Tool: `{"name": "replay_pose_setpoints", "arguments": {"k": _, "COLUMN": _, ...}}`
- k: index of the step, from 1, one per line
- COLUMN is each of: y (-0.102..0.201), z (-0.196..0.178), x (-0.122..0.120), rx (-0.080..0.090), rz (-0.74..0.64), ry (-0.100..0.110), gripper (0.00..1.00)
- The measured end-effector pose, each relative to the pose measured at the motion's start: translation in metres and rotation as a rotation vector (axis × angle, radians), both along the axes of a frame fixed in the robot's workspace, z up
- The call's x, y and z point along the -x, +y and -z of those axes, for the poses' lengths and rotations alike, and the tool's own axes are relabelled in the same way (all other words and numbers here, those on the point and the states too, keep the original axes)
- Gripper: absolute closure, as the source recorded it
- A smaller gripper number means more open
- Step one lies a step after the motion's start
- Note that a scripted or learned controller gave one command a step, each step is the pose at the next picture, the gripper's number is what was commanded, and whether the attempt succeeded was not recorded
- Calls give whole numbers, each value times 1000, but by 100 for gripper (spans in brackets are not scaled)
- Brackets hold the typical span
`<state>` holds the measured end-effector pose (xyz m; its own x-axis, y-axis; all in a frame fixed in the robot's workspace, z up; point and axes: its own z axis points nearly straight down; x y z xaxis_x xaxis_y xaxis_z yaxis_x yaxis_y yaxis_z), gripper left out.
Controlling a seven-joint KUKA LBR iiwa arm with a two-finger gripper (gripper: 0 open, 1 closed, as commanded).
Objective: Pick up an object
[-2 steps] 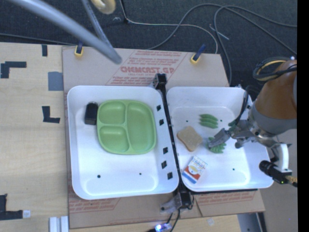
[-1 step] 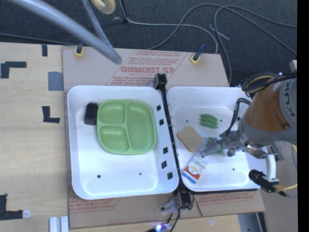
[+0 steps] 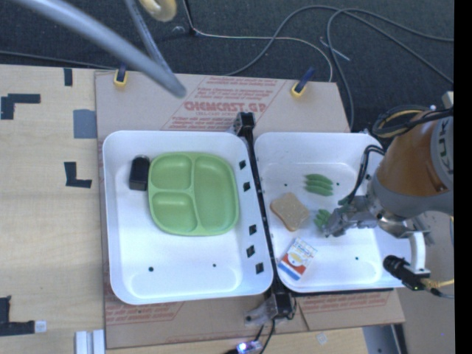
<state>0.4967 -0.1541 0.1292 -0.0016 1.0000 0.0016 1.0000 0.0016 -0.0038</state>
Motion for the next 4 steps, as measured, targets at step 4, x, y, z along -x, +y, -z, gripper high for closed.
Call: {"name": "replay_pose_setpoints", "arguments": {"k": 4, "y": 100, "z": -75, "x": -35, "rx": -1, "rz": -5, "ry": -2, "gripper": 100}}
